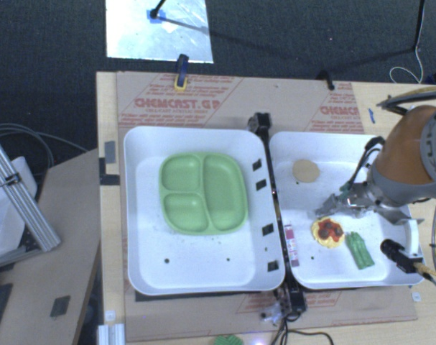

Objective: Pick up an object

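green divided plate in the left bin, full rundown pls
The green plate is pale green, looks like matte plastic, a rounded square with three compartments: two smaller ones on the view's left, one long one on the right. All three hold nothing. It lies flat, slightly rotated, about mid-floor in the left bin, touching only that floor, far from the claw.

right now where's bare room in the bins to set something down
Left bin: bare floor along its front, below the green divided plate. Right bin: free strip at the back beside the tan disc. Crowded at its front right, where the end effector, the yellow and red piece and the green piece sit close.
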Robot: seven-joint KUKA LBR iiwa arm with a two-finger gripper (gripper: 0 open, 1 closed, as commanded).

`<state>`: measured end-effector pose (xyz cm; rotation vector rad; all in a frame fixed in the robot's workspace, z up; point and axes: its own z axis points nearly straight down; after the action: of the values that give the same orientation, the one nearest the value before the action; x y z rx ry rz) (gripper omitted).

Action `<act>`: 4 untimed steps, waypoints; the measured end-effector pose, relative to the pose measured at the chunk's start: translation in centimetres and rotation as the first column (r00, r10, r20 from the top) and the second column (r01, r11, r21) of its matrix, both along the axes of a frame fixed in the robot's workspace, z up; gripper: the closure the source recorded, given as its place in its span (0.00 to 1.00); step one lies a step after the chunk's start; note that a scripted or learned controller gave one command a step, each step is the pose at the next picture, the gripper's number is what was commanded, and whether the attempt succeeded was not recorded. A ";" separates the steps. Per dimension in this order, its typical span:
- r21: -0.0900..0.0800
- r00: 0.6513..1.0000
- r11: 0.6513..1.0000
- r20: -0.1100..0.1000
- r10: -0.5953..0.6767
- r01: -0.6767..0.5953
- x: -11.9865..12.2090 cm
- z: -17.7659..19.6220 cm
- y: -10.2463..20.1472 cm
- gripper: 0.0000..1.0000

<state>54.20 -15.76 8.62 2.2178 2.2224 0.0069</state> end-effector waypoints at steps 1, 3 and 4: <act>-0.002 1.000 1.000 -0.001 -0.003 0.003 -2.5 4.8 0.2 0.00; -0.001 1.000 1.000 0.014 0.002 -0.002 -4.2 1.5 1.1 1.00; 0.000 1.000 1.000 0.011 0.002 -0.002 -4.3 1.3 1.1 0.00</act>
<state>49.90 -14.66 9.97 2.2104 2.2184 0.0188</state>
